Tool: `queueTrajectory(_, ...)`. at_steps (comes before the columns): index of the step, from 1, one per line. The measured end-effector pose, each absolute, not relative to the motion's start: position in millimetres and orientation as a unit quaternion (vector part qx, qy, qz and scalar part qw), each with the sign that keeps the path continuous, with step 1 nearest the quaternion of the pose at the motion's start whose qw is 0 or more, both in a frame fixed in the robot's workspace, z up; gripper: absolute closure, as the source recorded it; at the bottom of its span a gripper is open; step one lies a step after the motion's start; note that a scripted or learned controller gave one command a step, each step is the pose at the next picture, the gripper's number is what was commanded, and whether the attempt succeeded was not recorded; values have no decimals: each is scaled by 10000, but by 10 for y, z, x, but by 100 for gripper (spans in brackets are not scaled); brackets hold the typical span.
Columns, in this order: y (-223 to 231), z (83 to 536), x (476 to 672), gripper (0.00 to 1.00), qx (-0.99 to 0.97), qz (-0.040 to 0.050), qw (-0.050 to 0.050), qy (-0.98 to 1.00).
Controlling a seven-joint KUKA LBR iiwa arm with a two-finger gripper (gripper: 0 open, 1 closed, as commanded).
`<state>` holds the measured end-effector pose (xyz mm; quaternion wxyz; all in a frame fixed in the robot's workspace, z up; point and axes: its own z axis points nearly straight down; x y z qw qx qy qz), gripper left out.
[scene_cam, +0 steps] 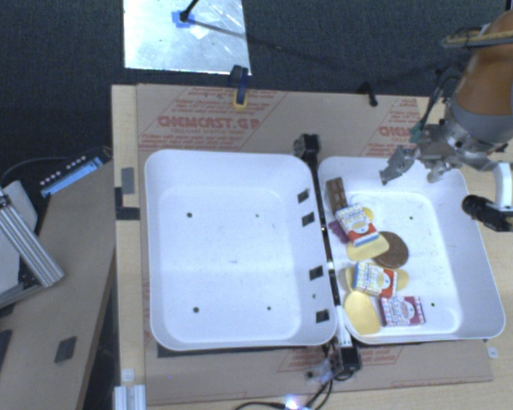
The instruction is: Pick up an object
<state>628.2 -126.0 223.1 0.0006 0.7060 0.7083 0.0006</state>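
Note:
Several small items lie along the left side of the right bin [449, 254]. A brown bar [335, 193] is at the back, with a white carton with red and blue print [355, 221] just in front of it. Then come a yellow oval piece [367, 245], a brown disc [392, 250], a second printed carton [373, 278], another yellow oval [362, 313] and a red and white packet [403, 311]. My gripper [415, 170] hangs above the bin's back right part, open, with nothing between its fingers, well to the right of the brown bar.
The left bin [231, 246] sits beside the right one, with black clips along the shared edge [321, 246]. A shiny metal plate [186, 22] lies beyond the bench. An aluminium frame [17, 246] stands at the far left.

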Motion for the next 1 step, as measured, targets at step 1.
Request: queueTrajectory(1,-1056,1216,5607,0,7066,-32,-59,7076)
